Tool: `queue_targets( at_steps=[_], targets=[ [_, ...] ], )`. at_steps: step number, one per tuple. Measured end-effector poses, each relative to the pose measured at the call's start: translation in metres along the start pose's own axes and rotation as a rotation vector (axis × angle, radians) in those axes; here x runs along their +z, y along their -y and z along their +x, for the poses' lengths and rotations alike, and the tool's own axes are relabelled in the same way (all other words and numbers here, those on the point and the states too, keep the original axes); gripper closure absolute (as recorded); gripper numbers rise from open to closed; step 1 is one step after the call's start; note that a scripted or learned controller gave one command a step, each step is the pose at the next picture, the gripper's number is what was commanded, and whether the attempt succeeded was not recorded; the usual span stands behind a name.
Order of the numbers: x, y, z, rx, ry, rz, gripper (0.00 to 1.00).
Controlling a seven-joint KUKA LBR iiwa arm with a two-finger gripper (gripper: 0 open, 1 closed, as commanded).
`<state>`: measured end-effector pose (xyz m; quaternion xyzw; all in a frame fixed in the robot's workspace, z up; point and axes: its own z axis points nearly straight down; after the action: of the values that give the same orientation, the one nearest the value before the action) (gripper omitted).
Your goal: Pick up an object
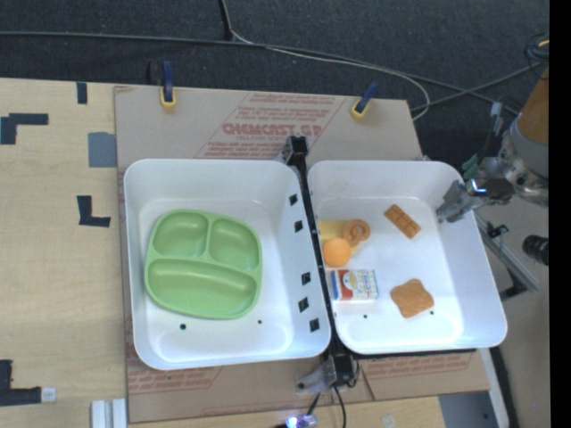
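Observation:
The right bin [464, 266] holds several small items: an orange ball [336, 252], a tan ring-shaped pastry [356, 231], a pale yellow piece [328, 230], a brown cracker [402, 221], a toast-like brown piece [412, 298] and a small white carton [354, 284]. My gripper [457, 205] hangs at the right bin's far right rim, to the right of the cracker, with nothing visible between its fingers. The grey arm with its orange band [535, 114] comes in from the right edge.
The left bin [143, 185] holds a green divided plate [203, 263]. A black divider [306, 239] runs between the bins. Both stand on a cardboard sheet [259, 127] held by clamps, with cables behind.

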<state>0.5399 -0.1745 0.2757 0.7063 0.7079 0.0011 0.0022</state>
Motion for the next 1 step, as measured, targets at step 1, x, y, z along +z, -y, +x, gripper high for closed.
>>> queue_targets(
  at_steps=[1],
  targets=[
    [0.0197,-0.0112,0.0522,-0.003,-0.002,0.007,1.0]
  ],
)
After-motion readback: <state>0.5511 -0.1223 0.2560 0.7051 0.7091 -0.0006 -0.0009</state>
